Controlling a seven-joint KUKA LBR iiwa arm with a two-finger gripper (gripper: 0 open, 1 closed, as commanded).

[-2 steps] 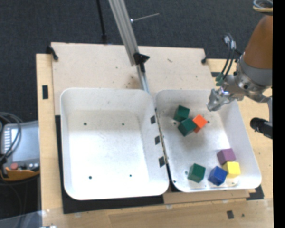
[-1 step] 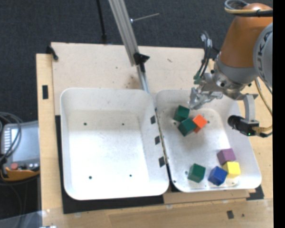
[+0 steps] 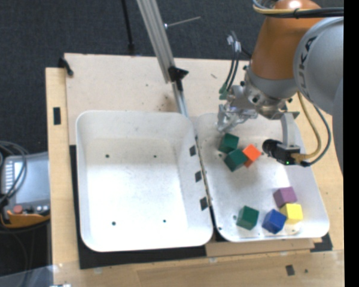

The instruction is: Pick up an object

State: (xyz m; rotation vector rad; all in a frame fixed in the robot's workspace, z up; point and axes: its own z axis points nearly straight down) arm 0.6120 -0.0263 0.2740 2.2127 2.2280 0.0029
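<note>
We are seeing a pale wooden bench (image 3: 107, 82) carrying two shallow white bins side by side: the left bin (image 3: 137, 178) and the right bin (image 3: 260, 190), their inner rims touching. An aluminium post (image 3: 158, 40) is rising at a slant from the bench behind them.

You get a bright, even light from above here. The two white bins (image 3: 137, 178) look very pale (almost washed out), so their rims are hard to see. Soft, small shadows sit under the blocks (image 3: 269, 211). The orange band (image 3: 281, 34) has a shiny spot on top. The dark floor (image 3: 24, 23) looks grainy, and small things look a bit fuzzy.
</note>
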